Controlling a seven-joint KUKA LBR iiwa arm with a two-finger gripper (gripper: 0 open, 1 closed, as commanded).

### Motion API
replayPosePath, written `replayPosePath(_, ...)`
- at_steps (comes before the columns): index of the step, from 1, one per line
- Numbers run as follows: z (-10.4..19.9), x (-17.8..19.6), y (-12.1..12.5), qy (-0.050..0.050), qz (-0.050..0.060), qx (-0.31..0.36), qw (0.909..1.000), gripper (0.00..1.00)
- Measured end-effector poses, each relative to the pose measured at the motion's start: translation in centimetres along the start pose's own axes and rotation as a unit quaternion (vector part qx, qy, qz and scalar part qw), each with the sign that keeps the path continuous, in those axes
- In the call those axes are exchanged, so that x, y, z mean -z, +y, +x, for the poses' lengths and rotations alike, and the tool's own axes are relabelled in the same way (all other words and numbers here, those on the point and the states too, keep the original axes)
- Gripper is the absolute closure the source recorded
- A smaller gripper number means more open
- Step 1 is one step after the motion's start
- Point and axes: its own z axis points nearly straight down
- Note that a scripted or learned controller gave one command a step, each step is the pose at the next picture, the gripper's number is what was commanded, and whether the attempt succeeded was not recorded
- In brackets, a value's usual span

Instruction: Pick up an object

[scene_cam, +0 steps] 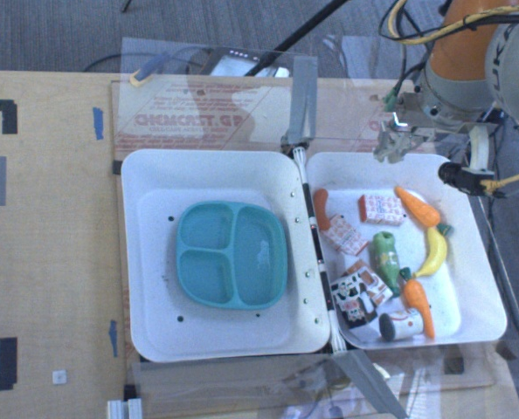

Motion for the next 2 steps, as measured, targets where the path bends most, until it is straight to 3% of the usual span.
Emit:
replayPosePath(1,0.0,0.0,0.0,0.0,0.0,0.0,1.0,0.0)
replayPosePath(2,-3.3,-13.5,-1.1,0.0,-0.001,0.104,0.9946,0.0)
